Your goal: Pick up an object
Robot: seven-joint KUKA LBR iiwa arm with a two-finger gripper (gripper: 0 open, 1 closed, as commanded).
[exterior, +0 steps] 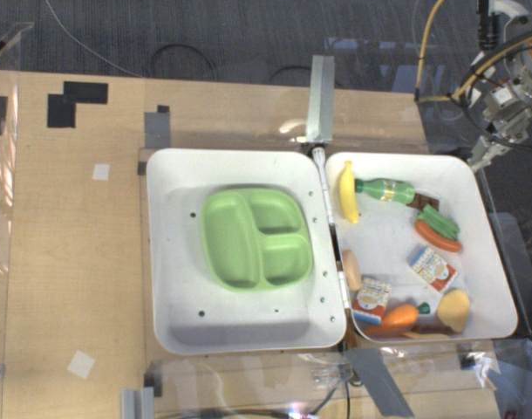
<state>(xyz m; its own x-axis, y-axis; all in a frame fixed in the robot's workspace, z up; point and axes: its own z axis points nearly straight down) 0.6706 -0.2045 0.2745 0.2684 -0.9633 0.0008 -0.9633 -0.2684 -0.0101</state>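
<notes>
Up at the far right, outside the right bin (500,264) and just past its back corner: the tool (480,153), tilted, at the end of the grey arm, with yellow and black cables looping above. Whether wide or narrow, cannot tell at this angle; holds nothing visible.

In the right bin, a crowd of candidates to pick. Along the back: a yellow banana (346,192) lying by the divider wall, and a green bottle (385,189) on its side just beside it. Toward the right wall: a green-and-orange toy (439,228), with a small brown piece (424,203) between it and the bottle. Below that: a white carton (431,267), apart from its neighbours. At the front edge, packed close: a yellow round fruit (454,308), an orange carrot (397,315), a printed packet (371,293) touching the carrot, and a pale pink sausage (351,269) against the divider.

In the left bin (161,234): a green divided plate (253,238), alone near the middle.

Under both bins: the wooden tabletop (74,234), with black tape marks at the far left.
</notes>
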